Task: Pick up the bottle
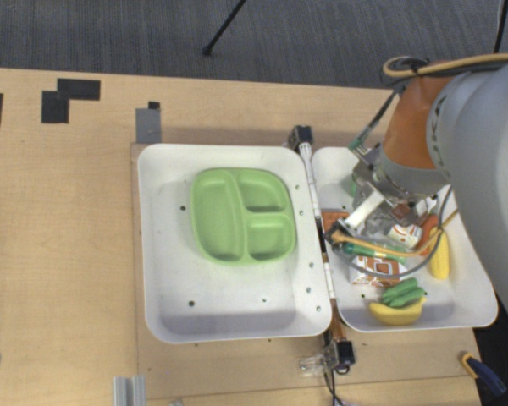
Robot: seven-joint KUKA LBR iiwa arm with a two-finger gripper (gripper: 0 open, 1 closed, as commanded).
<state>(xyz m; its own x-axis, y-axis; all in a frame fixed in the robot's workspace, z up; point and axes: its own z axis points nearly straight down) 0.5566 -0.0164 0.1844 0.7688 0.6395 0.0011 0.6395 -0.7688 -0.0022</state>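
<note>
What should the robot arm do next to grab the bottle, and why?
Probably a small, slow descent straight onto the pile. The grey arm's gripper hangs low over the right white bin, where a white cylindrical piece, maybe the bottle, lies among the yellow banana toy, green toy and other clutter. Nothing is visibly held. The green divided plate sits in the left white bin.

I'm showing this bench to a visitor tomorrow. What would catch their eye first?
The green divided tray, alone in the left bin. Next the grey arm with its orange band, reaching in from the right over the right bin, where a clutter of small things lies, among them a yellow banana.
</note>
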